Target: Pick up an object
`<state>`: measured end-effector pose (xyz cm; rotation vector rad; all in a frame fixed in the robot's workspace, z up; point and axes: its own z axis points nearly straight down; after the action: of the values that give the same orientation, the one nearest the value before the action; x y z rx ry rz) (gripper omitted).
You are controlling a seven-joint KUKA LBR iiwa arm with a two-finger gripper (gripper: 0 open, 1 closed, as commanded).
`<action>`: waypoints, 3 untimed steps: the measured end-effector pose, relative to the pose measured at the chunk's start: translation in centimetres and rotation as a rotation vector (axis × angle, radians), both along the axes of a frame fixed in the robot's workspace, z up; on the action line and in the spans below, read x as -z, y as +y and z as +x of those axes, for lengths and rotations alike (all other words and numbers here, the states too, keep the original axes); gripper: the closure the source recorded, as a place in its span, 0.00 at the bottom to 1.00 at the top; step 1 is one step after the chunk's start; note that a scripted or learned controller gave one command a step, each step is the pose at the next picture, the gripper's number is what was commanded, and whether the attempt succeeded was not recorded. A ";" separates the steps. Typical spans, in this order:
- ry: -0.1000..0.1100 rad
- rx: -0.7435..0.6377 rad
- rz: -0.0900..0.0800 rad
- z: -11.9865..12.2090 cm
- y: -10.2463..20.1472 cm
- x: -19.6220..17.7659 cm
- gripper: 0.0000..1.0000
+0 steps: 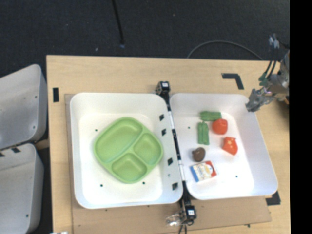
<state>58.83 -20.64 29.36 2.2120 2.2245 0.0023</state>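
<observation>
Tabletop (58, 77): light wood, carrying two shallow white bins set side by side and touching along a central seam fitted with small black clips.

Left bin (83, 189): holds one green divided plate (128, 149) with three compartments, lying flat near the bin's middle and turned at an angle to the bin walls.

Right bin (258, 179): holds six small items, all grouped in its left and middle part.
- Green rounded piece (210, 115), farthest of the group, lying across.
- Green oblong piece (203, 133), just near of the first, lying lengthwise from far to near.
- Red-orange round item (220, 126), just right of the oblong piece and close beside the rounded green one.
- Red irregular item (230, 146), near and slightly right of the round one, apart from it.
- Brown lump (198, 154), near of the oblong piece, close to the bin's left wall.
- White packet with red and blue print (203, 171), nearest item, just near of the brown lump, lying flat and skewed.

Gripper (254, 103): at the far right corner of the right bin, over its rim, well apart from every item. Nothing is seen between the jaws; whether they are released or clenched cannot be told at this size and blur.
</observation>
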 end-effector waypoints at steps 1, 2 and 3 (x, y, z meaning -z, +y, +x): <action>0.004 0.000 0.002 0.2 5.1 1.4 1.00; 0.004 -0.001 0.003 1.2 11.2 1.6 1.00; 0.002 -0.001 0.002 2.1 16.2 1.2 1.00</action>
<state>60.95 -4.45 28.13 2.2129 2.2279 0.0029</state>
